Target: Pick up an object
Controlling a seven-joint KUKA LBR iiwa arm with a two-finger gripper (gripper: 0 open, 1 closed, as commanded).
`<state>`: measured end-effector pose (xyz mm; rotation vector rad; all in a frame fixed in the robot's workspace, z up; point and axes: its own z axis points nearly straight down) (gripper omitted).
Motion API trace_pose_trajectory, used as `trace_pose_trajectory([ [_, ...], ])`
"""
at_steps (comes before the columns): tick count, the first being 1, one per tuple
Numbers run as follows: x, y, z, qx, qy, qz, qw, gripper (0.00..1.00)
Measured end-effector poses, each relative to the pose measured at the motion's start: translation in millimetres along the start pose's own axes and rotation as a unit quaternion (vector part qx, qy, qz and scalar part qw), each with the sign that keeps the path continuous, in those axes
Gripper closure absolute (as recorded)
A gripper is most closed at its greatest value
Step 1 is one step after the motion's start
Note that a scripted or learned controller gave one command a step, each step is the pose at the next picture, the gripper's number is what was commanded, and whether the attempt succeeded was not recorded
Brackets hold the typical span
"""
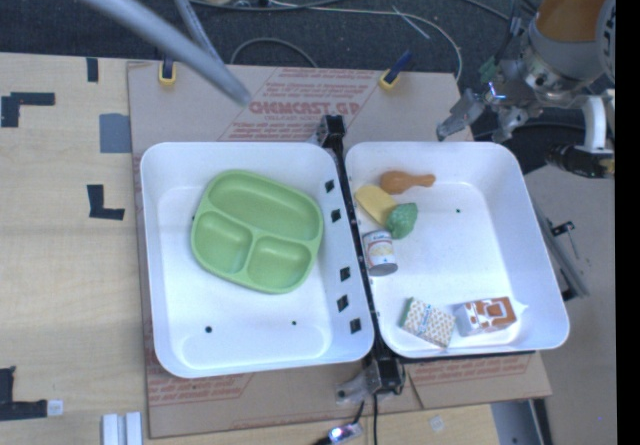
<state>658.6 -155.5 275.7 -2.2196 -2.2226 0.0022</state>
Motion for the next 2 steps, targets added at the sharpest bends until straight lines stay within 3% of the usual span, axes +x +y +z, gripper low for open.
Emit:
trace_pose_trajectory([
  [2,-7,-6,106,0.002,0.000,0.000,1.0000,0.00],
])
